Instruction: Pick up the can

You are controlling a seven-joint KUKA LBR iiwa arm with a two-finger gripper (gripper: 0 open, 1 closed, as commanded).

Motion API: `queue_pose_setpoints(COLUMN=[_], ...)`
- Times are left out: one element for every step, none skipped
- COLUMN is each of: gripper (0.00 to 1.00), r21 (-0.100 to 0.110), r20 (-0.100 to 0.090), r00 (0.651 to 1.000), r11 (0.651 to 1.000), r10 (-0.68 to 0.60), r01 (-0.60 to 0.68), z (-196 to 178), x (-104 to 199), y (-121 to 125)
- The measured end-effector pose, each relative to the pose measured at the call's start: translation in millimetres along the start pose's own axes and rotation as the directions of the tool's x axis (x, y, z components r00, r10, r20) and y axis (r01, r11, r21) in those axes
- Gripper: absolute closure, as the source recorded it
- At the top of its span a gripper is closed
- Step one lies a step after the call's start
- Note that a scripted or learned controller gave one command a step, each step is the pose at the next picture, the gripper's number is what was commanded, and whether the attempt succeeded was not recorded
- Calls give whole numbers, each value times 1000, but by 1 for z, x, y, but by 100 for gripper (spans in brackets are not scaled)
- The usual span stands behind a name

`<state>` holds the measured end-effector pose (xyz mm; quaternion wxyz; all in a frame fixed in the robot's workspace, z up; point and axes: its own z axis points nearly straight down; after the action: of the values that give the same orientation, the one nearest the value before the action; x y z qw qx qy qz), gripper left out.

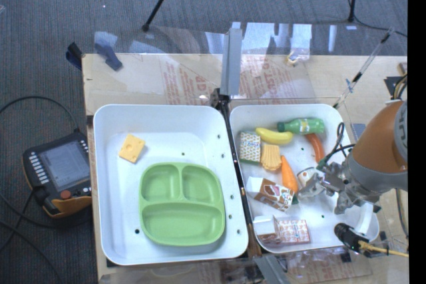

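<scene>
Grey arm [383, 149] bent low over rt bin [333, 239], fingers [318, 188] by can [307, 177], grip state unclear.

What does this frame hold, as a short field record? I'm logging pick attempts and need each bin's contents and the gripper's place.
left bin: green divided plate, yellow cheese wedge
right bin: green bottle, banana, carrot, small cartons, other toy food
can: right bin, beside the gripper
gripper: low over right bin, right of the carrot
hold: not visible
arm: enters from right
</scene>
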<state>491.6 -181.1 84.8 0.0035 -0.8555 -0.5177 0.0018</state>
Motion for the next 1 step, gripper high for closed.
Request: queue_pose_setpoints(gripper=[0], r21=[8], r20=[-5], r00=[990], r11=[990], r10=[139], r01=[-139], z=[1], x=[-3], y=[35])
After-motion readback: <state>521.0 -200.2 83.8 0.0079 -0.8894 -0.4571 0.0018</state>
